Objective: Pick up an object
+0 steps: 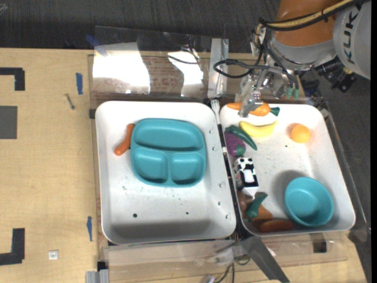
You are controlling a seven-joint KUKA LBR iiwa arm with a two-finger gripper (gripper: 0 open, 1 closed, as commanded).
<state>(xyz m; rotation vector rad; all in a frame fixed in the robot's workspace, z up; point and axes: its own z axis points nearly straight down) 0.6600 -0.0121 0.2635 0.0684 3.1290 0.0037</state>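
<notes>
just above the yellow banana (260, 128) the gripper (253, 106) hangs, jaws unreadable; the banana looks light, slick plastic, best pinched mid-body.

The arm (321, 16) was a chunky KUKA, with a big glossy orange band up top and a pale grey shell below it showing part of the black "KU" lettering. Yellowish and black cables looped across the orange bit, and the wrist end was a cluttered silver metal head with thin wires.
</notes>
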